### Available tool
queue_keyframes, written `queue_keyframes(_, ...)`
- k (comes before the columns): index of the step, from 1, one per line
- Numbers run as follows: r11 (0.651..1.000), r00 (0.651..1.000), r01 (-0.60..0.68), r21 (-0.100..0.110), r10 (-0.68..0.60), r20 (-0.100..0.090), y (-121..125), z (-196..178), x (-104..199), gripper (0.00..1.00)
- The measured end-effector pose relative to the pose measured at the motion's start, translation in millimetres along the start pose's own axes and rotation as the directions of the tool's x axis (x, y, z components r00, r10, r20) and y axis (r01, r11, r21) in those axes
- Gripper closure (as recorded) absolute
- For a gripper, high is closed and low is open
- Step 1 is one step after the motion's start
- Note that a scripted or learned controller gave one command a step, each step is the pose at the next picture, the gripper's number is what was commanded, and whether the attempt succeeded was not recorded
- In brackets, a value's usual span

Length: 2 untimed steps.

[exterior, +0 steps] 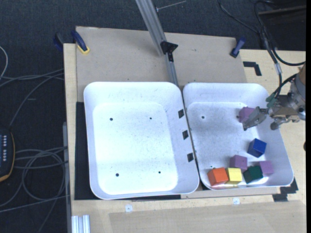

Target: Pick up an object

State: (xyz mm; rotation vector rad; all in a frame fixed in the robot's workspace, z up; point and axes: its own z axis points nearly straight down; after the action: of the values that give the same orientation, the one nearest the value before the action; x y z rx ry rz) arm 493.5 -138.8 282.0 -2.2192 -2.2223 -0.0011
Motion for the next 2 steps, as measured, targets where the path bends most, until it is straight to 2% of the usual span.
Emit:
queue_keyframes(1,1.000,1.000,0.000,-0.001,0.000,0.001,0,0,0,0.00)
queue_keyframes(2,1.000,1.000,-0.001,0.006,0.001,-0.001,7,52,2,0.00)
